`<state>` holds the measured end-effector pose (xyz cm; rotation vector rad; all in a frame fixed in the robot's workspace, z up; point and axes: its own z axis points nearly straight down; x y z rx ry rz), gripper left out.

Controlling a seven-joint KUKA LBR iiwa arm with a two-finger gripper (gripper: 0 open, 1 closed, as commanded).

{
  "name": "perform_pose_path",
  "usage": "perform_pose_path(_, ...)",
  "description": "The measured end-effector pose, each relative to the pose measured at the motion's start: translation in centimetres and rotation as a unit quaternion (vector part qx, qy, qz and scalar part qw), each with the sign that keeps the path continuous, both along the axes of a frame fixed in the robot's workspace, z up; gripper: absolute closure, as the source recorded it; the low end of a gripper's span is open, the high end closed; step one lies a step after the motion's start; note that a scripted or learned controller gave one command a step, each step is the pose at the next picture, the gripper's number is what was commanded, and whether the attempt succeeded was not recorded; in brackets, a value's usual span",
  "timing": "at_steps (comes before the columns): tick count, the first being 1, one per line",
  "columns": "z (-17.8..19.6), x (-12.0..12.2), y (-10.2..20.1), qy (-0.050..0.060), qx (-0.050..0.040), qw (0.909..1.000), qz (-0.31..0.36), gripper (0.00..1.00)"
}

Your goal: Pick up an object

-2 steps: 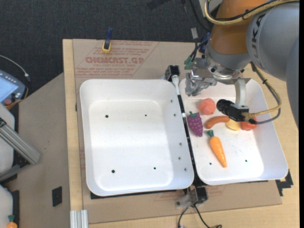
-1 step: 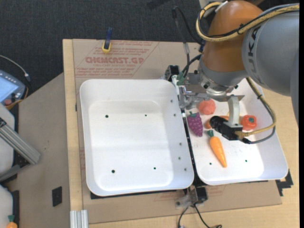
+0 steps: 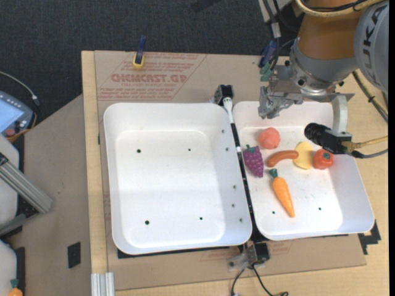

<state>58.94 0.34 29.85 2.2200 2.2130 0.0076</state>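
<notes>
A: Here's the arm (image 3: pixel 336 23), reaching in from the right, gripper (image 3: pixel 270 106) hanging over the far edge of the right bin (image 3: pixel 345 217).

B: Fingers?

A: Hard call from up here. They look close together with nothing between them, but I can't tell for certain.

B: So what's on offer?

A: All toy food, all in the right bin. A pink peach (image 3: pixel 268 138) sits just near of the gripper, round and matte. Beside it, against the left wall, purple grapes (image 3: pixel 253 161), knobbly. Then a sausage (image 3: pixel 281 158), smooth and curved, touching a pale yellow piece (image 3: pixel 303 156), and a red tomato (image 3: pixel 322 159) to the right. A carrot (image 3: pixel 282 194) lies nearest, long and tapered.

B: The pick?

A: I'd say the peach: closest, standing clear. Come straight down, centred, fingers wide enough to straddle it, because a round, smooth body will likely squirt out of an off-centre pinch.

B: And the left bin (image 3: pixel 123 165)?

A: Plain white plastic, glossy, rounded corners.
</notes>
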Motion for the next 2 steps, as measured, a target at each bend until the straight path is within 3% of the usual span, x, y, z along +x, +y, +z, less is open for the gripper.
perform_pose_path(1, 0.5, -2.6, 5.0, 0.005, 0.0016, 1.0000, 0.004, 1.00)
perform_pose_path(2, -0.6, -6.7, 9.6, 0.007, 0.0015, 1.0000, 0.004, 1.00)
